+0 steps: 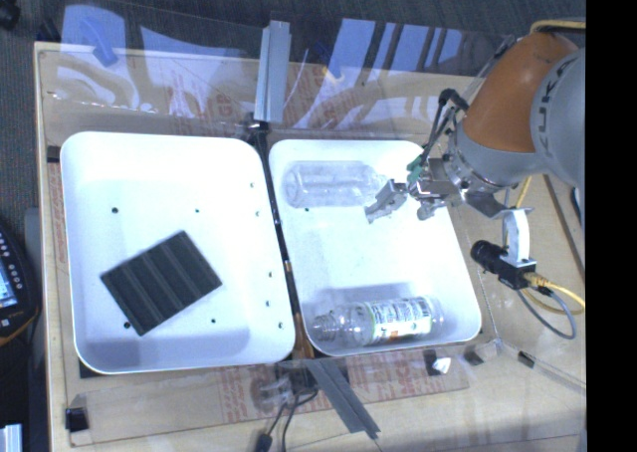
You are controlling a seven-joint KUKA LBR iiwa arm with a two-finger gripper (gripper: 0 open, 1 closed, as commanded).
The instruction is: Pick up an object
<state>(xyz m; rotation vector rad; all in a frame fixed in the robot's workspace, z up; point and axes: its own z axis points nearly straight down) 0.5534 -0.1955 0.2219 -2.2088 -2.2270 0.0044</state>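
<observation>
A: From the overhead camera, the gripper (400,199) hangs spread and grasping nothing, just right of the clear bottle (328,184) at the right bin's (460,271) far end. I'd call this the approach.

B: Next it must close around that bottle. Count?

A: Two bottles: that one and a labelled bottle (378,321) near. One black pad (159,281), left bin (80,241).

Clear plastic bottles: two, one unlabelled (328,184) just left of the gripper (401,203), one labelled (376,322) nearer the camera. Black ribbed panel (161,282): one, far left. White bins: two (70,241) (463,286).
</observation>
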